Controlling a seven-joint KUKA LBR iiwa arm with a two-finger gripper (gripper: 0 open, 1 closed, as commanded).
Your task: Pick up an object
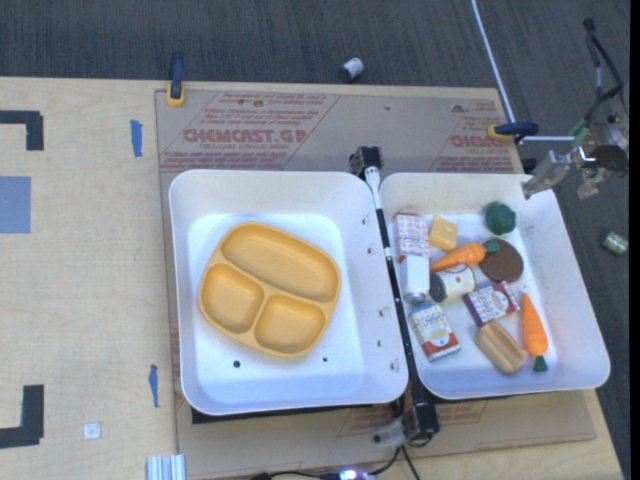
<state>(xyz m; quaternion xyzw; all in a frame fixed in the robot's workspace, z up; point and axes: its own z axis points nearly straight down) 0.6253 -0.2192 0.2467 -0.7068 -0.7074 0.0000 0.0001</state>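
Bench surface (70, 298): pale wood with blue tape marks, dark carpet beyond. Right bin (585, 353) holds the toy food items (470, 293), clustered centrally. Left bin (190, 368), beside it, holds a yellow divided tray (268, 288). Gripper (545, 176) hovers above the right bin's far corner; finger state undeterminable.

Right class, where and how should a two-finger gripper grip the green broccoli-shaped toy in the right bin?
Grip the green broccoli-shaped toy across its rounded body, coming straight down from above. It sits apart from the other toys, near the right white bin's far corner.
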